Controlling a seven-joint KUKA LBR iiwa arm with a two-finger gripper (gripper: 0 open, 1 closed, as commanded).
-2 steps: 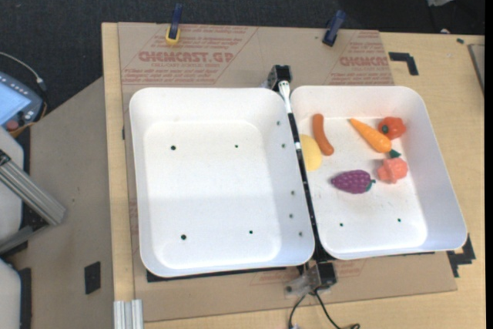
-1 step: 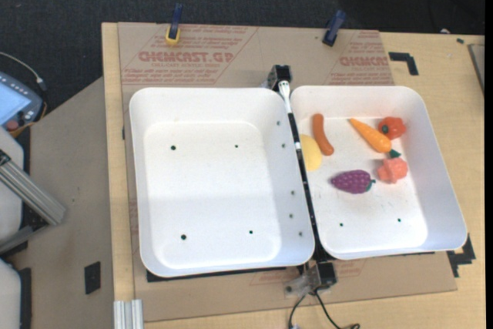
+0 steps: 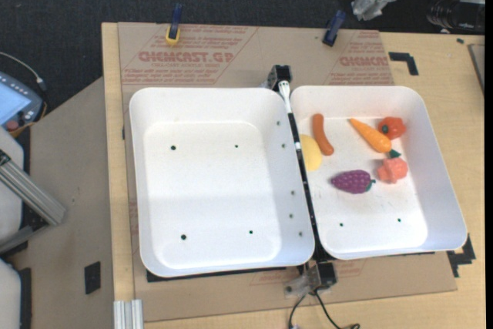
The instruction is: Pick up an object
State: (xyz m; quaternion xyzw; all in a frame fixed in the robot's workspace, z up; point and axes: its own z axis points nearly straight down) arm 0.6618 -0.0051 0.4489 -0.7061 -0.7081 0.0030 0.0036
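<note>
While hanging high beyond the far edge of the bench, claw (image 3: 375,0) carries nothing; finger spread: cannot tell. Below, in the right bin (image 3: 431,166): carrot (image 3: 368,135) touching tomato (image 3: 392,127), strawberry (image 3: 392,170) close by grapes (image 3: 352,181), sausage (image 3: 322,134) near lemon (image 3: 310,152). Risk: crowding, so nudging neighbours or closing on two; lemon against the wall likely blocks one finger.

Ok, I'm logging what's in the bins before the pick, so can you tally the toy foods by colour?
Orange: 2, the carrot and the sausage
Red: 1, the tomato
Pink: 1, the strawberry
Purple: 1, the grapes
Yellow: 1, the lemon
Total: 6, all in the right bin.
</note>
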